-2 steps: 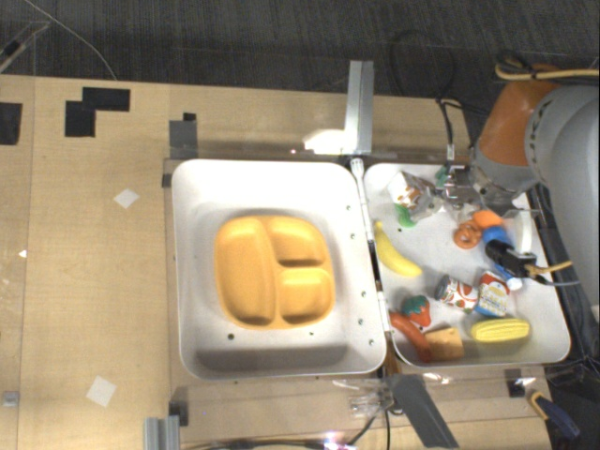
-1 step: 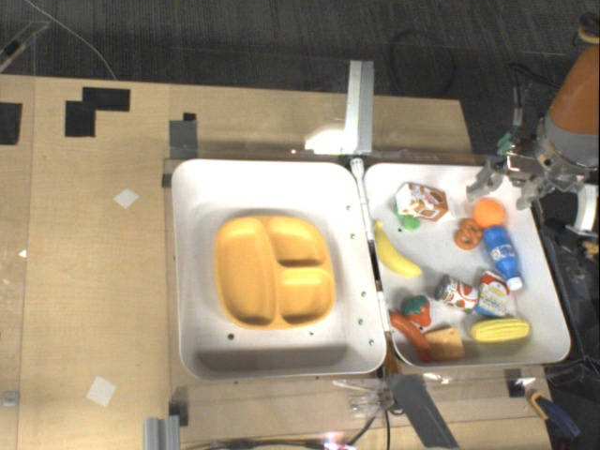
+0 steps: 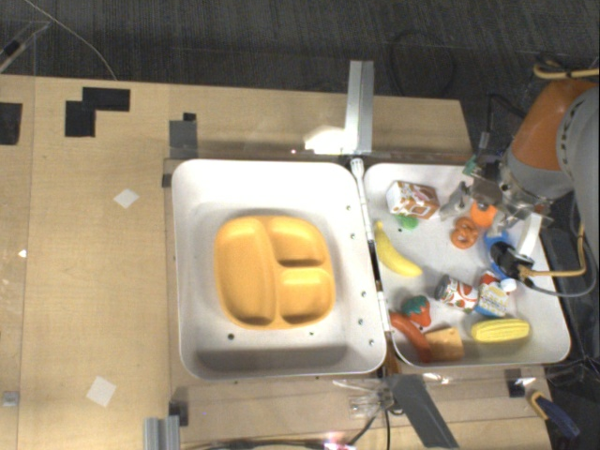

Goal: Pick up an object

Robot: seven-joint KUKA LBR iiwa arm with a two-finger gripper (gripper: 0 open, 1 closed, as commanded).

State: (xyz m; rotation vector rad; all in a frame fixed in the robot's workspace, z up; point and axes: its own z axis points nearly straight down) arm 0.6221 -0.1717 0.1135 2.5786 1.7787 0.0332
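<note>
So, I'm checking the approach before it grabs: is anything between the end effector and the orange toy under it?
Nothing visible does. The end effector hangs right beside the orange toy in the right bin; the snack packet and banana lie off to the side.

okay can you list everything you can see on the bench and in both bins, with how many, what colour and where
divided plate: 1, yellow-orange, middle of the left bin
banana: 1, yellow, left side of the right bin
corn cob: 1, yellow, near the right bin's front edge
small carton: 1, white and brown, right bin's back left
orange toy: 1, orange, right bin's back, beside the gripper
small packets: 2, red-white and blue-white, above the corn
red and green toy food: a small cluster, front left of right bin
tan block: 1, front edge
black patches: several, bench's back left
arm: 1, grey with orange band, over right bin's back right
gripper: 1, low over the right bin
</note>
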